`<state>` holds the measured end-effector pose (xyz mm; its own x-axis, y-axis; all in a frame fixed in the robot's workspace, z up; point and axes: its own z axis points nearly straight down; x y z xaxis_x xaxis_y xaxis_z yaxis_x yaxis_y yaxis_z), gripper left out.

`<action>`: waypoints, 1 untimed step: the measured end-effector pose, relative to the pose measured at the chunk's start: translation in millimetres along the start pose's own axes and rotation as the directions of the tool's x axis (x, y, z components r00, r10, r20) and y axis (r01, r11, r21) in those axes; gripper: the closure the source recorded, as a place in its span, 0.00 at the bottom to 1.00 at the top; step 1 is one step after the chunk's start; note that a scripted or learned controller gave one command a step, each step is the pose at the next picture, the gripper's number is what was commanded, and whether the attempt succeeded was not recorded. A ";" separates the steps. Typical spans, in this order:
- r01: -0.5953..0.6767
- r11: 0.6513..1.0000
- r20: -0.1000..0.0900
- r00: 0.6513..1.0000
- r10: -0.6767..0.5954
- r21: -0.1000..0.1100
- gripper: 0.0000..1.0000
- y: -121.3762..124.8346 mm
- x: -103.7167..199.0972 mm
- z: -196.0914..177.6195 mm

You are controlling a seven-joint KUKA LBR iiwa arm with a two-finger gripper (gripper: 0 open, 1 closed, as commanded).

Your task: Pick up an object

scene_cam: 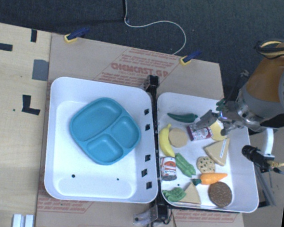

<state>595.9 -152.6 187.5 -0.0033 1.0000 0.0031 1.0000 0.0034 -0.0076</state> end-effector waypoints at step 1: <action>0.000 1.000 0.002 1.000 0.000 -0.006 1.00 2.8 -2.3 -11.4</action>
<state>598.8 -154.9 198.8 -0.0030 1.0000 0.0006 1.0000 0.0030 -0.0018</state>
